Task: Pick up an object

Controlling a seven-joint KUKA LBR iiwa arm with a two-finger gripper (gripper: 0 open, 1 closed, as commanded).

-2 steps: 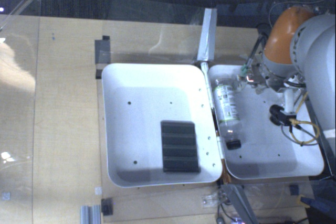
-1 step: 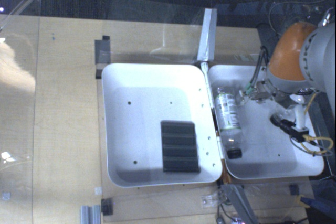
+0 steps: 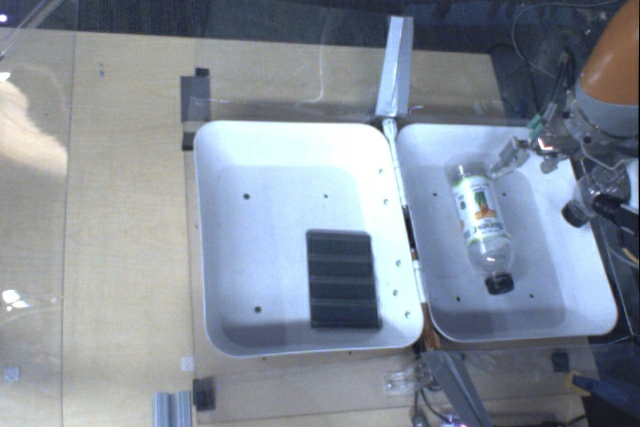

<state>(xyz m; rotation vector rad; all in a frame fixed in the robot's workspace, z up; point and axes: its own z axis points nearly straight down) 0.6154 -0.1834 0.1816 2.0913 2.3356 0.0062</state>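
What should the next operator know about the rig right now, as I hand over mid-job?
Gripper: over the right bin's upper edge, just above the bottle's base end; I can't tell how its fingers stand, and nothing is visibly held.
Bottle: clear plastic, lying on its side in the right bin, black cap pointing toward the near wall.
Black ridged block: lying flat in the left bin, near its front.
Done: nothing picked yet.
Left: grasp and lift one object; the bottle is nearest.
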